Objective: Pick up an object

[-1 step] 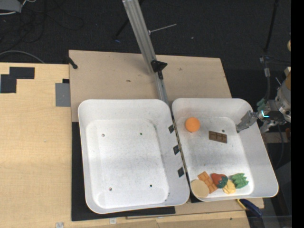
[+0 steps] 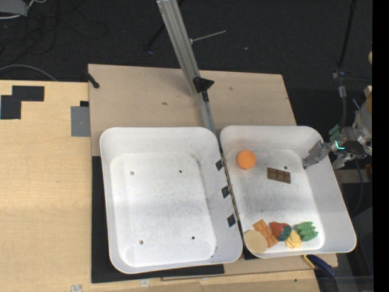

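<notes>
- Camera view, the bench: I see two shallow white bins side by side. The left bin [image 2: 158, 193] shows bare floor, and the right bin [image 2: 304, 199] holds everything worth picking.
- Camera view, the things: an orange ball [image 2: 246, 159] sits alone at the far left of the right bin, close to the divider between the bins. A small brown block [image 2: 279, 175] lies flat just to its right and a little nearer, apart from the ball. Along the near edge a cluster of toy food [image 2: 282, 234] is packed tight, pieces touching one another.
- Camera view, the arm: the gripper [image 2: 317, 152] hangs at the right bin's far right rim, above it and well apart from every object. It holds nothing that I can see; at this slant I cannot tell how its tips are set.
- My judgement of the step: this is the approach, before any descent. I would steer for the ball or the block, since each stands free with room around it, and avoid the crowded cluster. For the block I would line the jaws across its narrow side; for the ball I would come straight down over its middle so it cannot roll off toward the divider.
</notes>
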`<state>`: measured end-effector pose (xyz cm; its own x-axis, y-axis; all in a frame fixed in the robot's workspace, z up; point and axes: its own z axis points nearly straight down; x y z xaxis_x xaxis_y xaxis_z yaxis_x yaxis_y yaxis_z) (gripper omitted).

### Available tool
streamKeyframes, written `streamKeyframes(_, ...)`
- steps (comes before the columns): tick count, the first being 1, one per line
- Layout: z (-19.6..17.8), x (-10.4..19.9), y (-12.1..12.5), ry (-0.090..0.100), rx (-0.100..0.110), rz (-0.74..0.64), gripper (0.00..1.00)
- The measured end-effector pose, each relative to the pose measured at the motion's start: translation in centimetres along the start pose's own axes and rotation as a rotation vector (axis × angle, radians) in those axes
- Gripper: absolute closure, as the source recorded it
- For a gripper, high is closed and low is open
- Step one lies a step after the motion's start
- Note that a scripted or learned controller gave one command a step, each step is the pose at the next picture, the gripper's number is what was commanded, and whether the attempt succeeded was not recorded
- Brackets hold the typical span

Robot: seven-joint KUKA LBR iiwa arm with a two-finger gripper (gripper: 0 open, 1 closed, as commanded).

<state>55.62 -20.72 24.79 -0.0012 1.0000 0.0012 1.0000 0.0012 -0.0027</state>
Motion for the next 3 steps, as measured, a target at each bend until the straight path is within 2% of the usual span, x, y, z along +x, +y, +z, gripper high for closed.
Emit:
streamKeyframes(1,5.1,0.9,0.5,0.002,0.005,-0.001,0.0)
streamKeyframes(2,11.1,0.2,0.6,0.001,0.006,0.001,0.0)
streamKeyframes(3,15.7,0.2,0.6,-0.001,-0.002,0.002,0.0)
